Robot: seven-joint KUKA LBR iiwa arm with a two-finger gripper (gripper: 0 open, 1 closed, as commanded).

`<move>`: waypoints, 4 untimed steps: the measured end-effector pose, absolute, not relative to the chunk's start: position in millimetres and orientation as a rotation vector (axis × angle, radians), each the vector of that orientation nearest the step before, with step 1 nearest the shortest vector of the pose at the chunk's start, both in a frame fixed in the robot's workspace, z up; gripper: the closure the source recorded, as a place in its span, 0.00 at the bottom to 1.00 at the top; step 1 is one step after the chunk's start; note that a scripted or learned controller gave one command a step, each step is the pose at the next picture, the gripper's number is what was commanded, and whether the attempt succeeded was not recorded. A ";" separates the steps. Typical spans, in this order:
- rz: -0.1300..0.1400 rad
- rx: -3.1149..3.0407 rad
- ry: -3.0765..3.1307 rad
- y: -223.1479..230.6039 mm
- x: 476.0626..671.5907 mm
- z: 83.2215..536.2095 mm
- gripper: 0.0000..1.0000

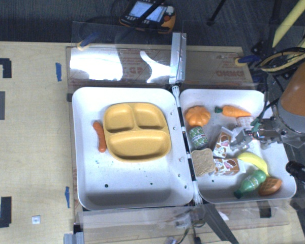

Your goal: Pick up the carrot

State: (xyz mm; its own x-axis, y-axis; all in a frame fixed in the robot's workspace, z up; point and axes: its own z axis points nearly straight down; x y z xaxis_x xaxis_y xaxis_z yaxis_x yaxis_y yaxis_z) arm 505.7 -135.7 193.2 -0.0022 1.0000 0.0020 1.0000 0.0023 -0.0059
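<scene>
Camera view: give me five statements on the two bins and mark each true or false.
1. The carrot lies in the right bin. True.
2. The yellow tray sits in the right bin. False: it sits in the left bin.
3. The gripper holds the carrot. False: it is low in the right bin, apart from the carrot.
4. A sausage lies left of the tray. True.
5. The banana lies on the tray. False: it is in the right bin, near the green bottle.
</scene>
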 end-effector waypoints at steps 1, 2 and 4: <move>0.000 -1.948 -2.466 -180.8 566.6 157.7 0.00; -0.006 -2.019 -2.401 -217.1 641.4 125.4 0.00; 0.005 -1.679 -2.628 -214.1 667.6 94.3 1.00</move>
State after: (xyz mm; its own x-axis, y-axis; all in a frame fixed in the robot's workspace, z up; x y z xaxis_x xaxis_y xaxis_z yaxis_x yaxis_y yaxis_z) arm 667.6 -214.1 94.3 -0.4202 0.9073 0.0182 0.9072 0.4205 -0.0150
